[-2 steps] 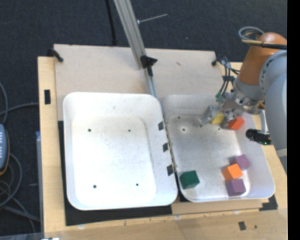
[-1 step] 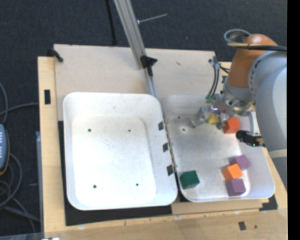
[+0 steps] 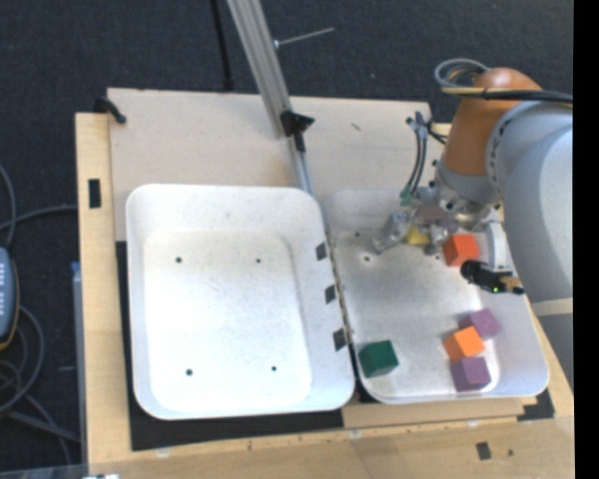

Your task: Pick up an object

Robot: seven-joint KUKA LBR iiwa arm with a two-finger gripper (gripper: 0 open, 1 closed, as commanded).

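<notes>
My gripper (image 3: pixel 401 232) hangs low over the far part of the right bin (image 3: pixel 399 297), under the grey arm with its orange band (image 3: pixel 471 138). A small yellow piece (image 3: pixel 418 236) lies right beside the gripper's tip, touching or nearly touching it; whether it is gripped is unclear. An orange block (image 3: pixel 461 248) sits just to the right of it. Near the bin's front are a green cube (image 3: pixel 378 357), an orange cube (image 3: pixel 467 342) and two purple cubes (image 3: pixel 482 322) (image 3: pixel 471 372).
The left bin (image 3: pixel 140 267) lies beside the right one, their rims meeting at the middle. A slanted metal rail (image 3: pixel 265 58) rises behind the bins. The arm's bulk covers the right bin's far right corner.
</notes>
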